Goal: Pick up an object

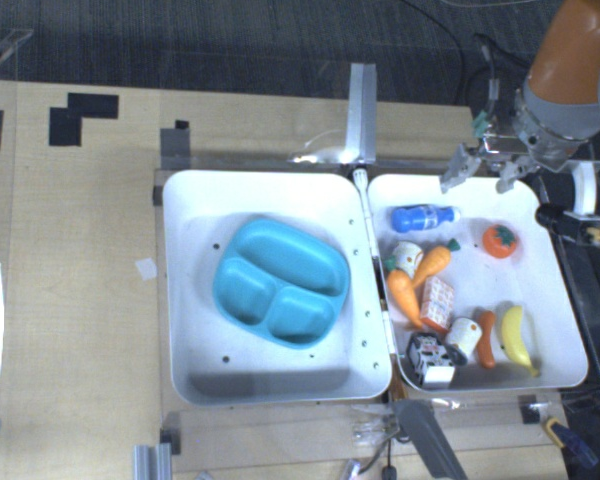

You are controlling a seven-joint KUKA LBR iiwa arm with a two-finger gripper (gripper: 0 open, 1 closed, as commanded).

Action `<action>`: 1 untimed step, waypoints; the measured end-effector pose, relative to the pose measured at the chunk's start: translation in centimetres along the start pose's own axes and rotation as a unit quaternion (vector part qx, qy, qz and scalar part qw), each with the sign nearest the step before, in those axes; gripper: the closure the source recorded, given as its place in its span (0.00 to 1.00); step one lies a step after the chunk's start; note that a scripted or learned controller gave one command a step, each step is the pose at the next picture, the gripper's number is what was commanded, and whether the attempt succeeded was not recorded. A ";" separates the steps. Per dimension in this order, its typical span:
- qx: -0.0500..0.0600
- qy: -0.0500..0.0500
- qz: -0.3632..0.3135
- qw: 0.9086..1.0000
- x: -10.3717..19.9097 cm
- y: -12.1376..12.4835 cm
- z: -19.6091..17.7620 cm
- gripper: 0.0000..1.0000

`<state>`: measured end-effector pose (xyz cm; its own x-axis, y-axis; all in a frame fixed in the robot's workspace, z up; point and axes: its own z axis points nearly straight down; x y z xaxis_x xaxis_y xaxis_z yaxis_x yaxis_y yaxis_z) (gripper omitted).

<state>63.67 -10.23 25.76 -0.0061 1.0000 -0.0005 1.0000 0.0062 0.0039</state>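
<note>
While the arm's orange-banded wrist sits at the far right of the scene, the gripper [483, 174] hangs over the far edge of the right bin [568, 340], its two fingers spread apart with nothing between them. One fingertip [452, 180] points toward the blue bottle, the other sits just right of it, above the bin's far rim.

Inside the right bin, a blue bottle [422, 217] with a white cap lies on its side near the far wall, just near of the gripper. To its right rests a small orange tomato-like toy [499, 241] with a green top, apart from the rest. Near the bin's left wall a small cup-like item [406, 258] touches two toy carrots [416, 283] that lie crossed against each other. Just right of the carrots stands a small red-and-white patterned packet [438, 303]. Nearer still, a black-and-white boxy object [431, 358] sits in the near left corner, beside a white cylinder [466, 335]. A red sausage-like piece [487, 338] lies just right of that, and a yellow banana [517, 337] lies alongside it toward the right wall.

The left bin [190, 268] holds a blue divided tray [280, 281] with three compartments, resting tilted in the middle of the bin, well apart from the gripper
</note>
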 end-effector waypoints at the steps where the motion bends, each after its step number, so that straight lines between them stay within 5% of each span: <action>1: 0.000 0.000 -0.132 0.991 -1.7 0.1 12.9 0.00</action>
<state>63.78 -11.96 12.91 -0.2675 0.9635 -0.0013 0.9635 0.2675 0.0040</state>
